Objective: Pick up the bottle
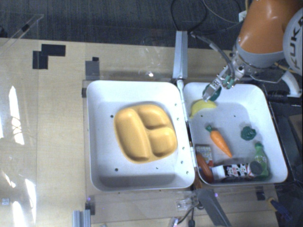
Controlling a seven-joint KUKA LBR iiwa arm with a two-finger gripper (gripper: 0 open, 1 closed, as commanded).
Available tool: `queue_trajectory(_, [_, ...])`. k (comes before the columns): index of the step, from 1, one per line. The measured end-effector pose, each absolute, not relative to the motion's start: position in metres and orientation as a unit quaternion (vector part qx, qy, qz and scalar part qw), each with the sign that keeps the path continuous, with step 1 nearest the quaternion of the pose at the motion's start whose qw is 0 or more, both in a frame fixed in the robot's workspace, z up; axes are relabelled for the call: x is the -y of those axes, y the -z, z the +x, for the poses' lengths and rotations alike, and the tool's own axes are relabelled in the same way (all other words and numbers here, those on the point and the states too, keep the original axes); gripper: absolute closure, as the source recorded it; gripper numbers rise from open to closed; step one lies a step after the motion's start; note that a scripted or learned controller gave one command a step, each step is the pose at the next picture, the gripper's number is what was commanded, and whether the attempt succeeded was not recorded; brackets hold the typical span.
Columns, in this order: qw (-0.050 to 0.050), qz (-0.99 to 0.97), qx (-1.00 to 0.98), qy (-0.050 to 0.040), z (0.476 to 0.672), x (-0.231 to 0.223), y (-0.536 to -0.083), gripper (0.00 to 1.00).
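The bottle (260, 161) is green and lies in the front right corner of the right bin (236, 96), leaning against the wall there. I think it slid into that corner, and the wall could make it hard to grab from that side. Just beside it, along the front wall, lies a dark pack (235, 171) with a white label, and its end touches or nearly touches the bottle. Left of the pack, in the front left corner, is a red thing (204, 166) that I cannot name. A small dark green lump (248, 134) sits a little behind the bottle. A carrot (219, 142) lies tilted in the middle of the bin, apart from the bottle. At the back left is a yellow thing (201, 107), maybe a lemon. The gripper (211, 93) hangs right over that yellow thing, far from the bottle. I cannot tell how its jaws stand, because they look small and blurry from here. I see nothing held in it. So I think the pick has not started, and the arm (265, 25) must reach toward the front right corner. The left bin (102, 103) holds a big yellow tray (144, 131) with three dips.
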State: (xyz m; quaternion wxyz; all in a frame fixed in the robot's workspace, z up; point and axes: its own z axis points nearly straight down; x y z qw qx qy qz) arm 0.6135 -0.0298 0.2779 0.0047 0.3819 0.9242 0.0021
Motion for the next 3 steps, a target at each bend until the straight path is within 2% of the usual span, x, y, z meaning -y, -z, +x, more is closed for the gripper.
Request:
queue_trajectory(1, [0.004, 0.398, -0.917, -0.0018, 0.59, 0.034, -0.254, 1.0])
queue_trajectory(2, [0.003, 0.413, -0.911, -0.0017, 0.55, 0.034, -0.251, 1.0])
queue_trajectory(3, [0.003, 0.345, -0.939, -0.0013, 0.619, 0.061, -0.186, 1.0])
